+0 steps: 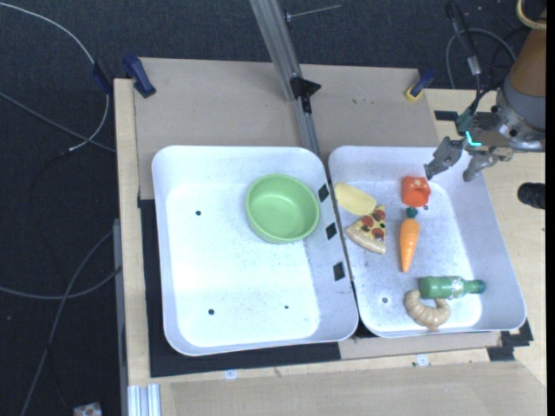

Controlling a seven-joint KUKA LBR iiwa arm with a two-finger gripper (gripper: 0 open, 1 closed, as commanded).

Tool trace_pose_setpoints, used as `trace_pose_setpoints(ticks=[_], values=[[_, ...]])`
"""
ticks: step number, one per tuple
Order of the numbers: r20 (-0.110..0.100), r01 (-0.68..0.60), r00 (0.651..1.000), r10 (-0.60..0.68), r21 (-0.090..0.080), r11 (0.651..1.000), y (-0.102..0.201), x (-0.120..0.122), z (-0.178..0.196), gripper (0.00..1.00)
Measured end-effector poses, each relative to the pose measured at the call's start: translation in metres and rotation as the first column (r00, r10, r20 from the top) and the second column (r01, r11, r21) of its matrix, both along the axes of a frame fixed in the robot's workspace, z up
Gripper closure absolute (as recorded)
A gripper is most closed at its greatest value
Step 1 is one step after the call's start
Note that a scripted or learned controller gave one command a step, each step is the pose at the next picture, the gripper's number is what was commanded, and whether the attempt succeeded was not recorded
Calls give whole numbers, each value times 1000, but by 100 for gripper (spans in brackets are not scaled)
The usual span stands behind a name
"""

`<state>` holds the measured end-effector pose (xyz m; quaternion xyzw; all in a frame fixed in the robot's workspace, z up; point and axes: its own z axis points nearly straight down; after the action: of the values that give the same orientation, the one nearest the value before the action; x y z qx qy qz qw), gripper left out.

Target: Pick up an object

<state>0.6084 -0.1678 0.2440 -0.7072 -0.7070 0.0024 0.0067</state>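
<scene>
My gripper (457,166) hangs over the back right corner of the right bin (494,232), fingers spread open with nothing between them. Just left of it and lower lies a red pepper (415,191). Below that rests an orange carrot (408,243). A pizza slice (369,230) and a yellow lemon-like piece (355,198) lie near the bin's left wall. At the front sit a green bottle (449,287) and a tan croissant-shaped piece (427,310).
The left bin (217,302) holds a green bowl (282,208). A metal pole (276,37) slants across the back of the bench. Blue and yellow clamps sit at the bench's rear corners.
</scene>
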Motion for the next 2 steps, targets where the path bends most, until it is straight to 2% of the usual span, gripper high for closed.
trace_pose_setpoints(ticks=[1,2], values=[[6,-1,1000,1,-1,1000,0,1,3,0],[-2,1,1000,-1,0,1000,3,-7,-42,0]])
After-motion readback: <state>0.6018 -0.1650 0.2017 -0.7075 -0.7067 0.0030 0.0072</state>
